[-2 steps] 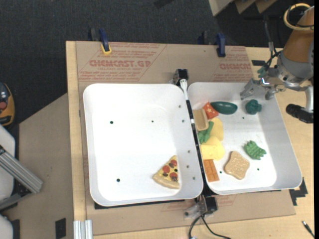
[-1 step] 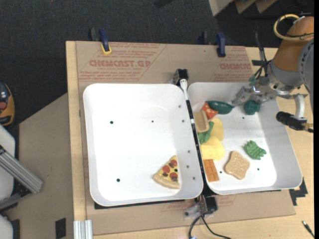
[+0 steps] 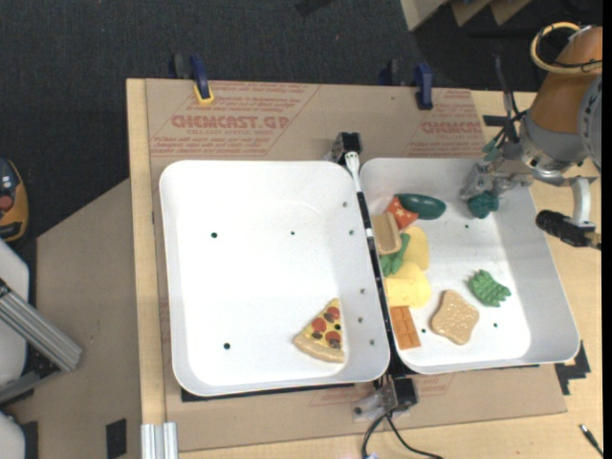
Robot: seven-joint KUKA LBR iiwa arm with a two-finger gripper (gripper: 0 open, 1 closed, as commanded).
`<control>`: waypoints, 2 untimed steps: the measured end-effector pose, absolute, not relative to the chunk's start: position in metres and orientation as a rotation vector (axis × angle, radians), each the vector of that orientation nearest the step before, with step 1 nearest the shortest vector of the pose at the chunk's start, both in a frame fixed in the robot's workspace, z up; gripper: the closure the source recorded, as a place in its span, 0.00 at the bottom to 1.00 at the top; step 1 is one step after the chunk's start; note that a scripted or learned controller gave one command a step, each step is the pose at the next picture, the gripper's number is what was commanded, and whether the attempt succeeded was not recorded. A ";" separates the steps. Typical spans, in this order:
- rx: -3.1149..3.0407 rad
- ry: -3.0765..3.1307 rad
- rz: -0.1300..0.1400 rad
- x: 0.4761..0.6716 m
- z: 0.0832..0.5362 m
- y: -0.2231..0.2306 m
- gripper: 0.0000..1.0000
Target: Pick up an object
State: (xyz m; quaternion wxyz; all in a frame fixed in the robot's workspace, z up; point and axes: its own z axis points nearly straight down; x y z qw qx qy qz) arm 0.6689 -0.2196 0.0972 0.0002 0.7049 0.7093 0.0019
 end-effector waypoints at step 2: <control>2.223 2.230 -0.005 0.595 0.186 -0.056 1.00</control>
